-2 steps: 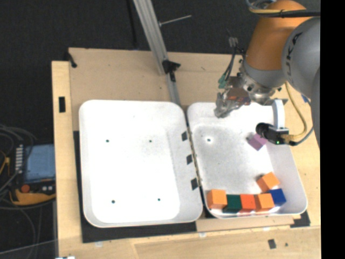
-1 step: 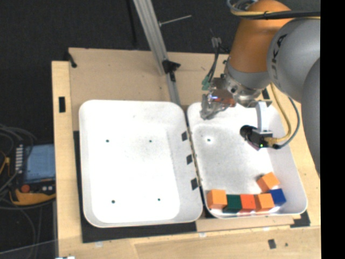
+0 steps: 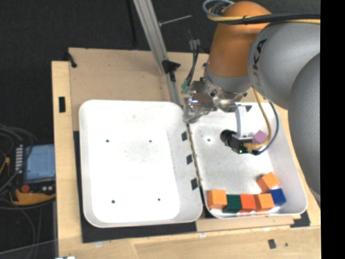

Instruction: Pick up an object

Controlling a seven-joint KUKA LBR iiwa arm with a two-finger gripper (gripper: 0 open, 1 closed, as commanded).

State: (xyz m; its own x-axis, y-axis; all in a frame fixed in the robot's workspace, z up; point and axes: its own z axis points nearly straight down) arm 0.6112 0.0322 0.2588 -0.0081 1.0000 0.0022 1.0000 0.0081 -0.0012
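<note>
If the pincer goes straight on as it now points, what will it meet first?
Probably the right bin, its floor or rim at the far left corner below the pincer; depth is unclear. The blocks lie well away.

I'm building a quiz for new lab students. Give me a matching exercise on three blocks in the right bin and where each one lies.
Things:
1. green block
2. blue block
3. purple block

Places:
A. right end of the near row
B. apart from the other blocks, farther back than the row
C. in the near row, between two orange blocks

Pairs: 1-C, 2-A, 3-B.
</note>
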